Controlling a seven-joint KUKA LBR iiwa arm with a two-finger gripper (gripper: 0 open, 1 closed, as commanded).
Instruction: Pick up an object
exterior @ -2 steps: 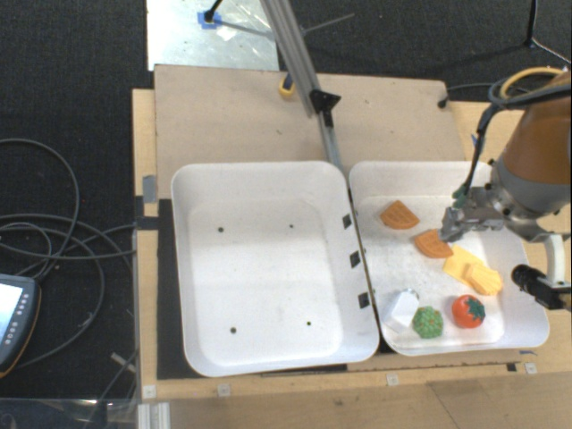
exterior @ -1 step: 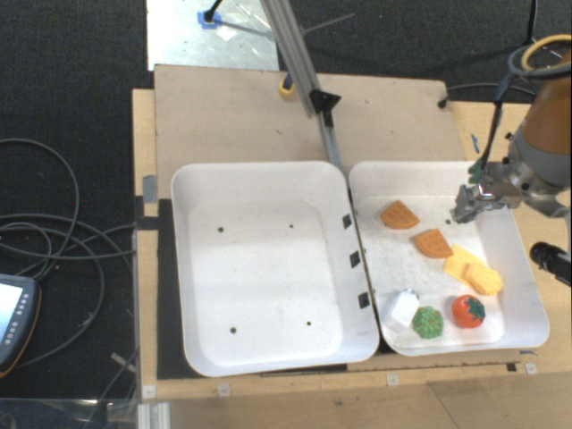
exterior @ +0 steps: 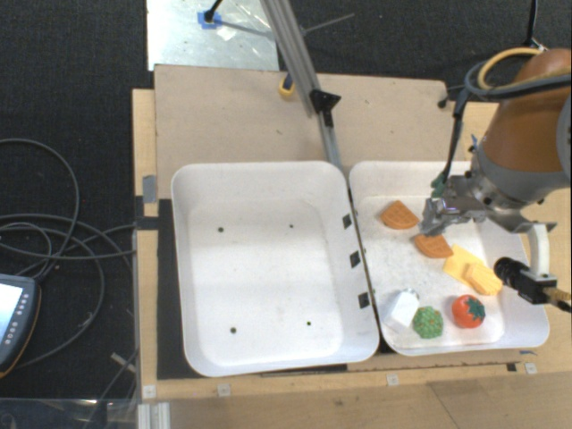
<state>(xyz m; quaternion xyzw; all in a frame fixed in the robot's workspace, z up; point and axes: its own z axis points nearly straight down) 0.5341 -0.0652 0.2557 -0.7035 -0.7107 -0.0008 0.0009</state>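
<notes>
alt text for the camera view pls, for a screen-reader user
A grey and orange robot arm reaches in from the right, its pincer low over two orange wedge-shaped pieces in the right white bin. Nearer the camera lie a yellow block, a tomato, a green piece and a white piece. The left white bin sits alongside.

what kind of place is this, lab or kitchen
Most likely a robotics lab: a robot arm works over two white bins on a plywood bench, handling toy food, with loose cables on dark carpet.
</notes>
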